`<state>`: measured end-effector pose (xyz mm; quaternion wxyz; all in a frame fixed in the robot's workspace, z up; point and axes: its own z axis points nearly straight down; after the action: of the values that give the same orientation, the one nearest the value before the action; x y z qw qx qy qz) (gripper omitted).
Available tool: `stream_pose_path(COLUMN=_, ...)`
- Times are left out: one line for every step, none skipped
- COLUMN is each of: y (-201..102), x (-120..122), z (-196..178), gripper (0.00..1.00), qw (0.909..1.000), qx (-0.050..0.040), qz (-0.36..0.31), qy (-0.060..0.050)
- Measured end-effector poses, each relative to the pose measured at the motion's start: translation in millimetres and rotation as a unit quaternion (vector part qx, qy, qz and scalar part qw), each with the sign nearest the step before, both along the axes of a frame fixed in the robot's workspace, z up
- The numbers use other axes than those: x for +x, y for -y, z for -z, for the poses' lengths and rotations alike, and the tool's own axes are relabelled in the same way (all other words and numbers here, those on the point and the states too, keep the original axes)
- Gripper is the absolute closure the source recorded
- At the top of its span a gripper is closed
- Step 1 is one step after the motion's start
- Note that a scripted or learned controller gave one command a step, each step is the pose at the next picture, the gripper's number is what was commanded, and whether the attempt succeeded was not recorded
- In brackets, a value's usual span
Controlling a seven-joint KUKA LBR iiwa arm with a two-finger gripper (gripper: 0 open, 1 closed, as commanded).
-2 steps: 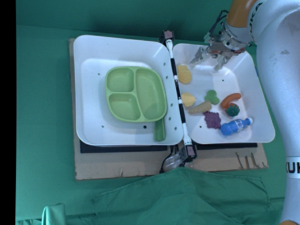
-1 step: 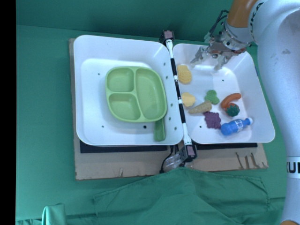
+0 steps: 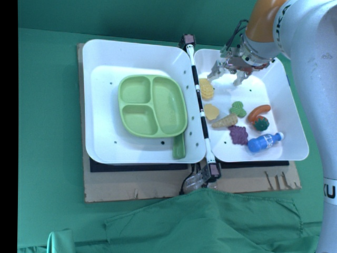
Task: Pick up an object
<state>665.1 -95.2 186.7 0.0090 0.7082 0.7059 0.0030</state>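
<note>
We see gripper w/ fingers apart, holding nothing, above right bin, yellow corn just beside it, blue bottle far off

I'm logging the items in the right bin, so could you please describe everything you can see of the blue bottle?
The blue bottle is a small toy that looks like plastic, with a bright blue body, a white band around its middle and a white cap. It lies on its side in the right bin, near the bin's front right corner, cap pointing right and slightly away from the camera. It rests on the bin floor, just right of the purple grapes and below the strawberry; whether it touches either I cannot tell.
</note>
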Motion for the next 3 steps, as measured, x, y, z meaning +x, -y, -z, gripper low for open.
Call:
stream_pose_path(y=0.3, x=35.5, z=2.4, gripper=0.0, qw=0.9999, qx=0.0031, qz=-0.002, qy=-0.013)
stream_pose_path(y=6.7, x=-11.1, z=0.7, gripper=0.0, qw=1.0, qx=0.0023, qz=0.0, qy=-0.001)
stream_pose_path(y=2.2, x=35.7, z=2.8, gripper=0.0, qw=0.9999, qx=0.0027, qz=-0.003, qy=-0.013)
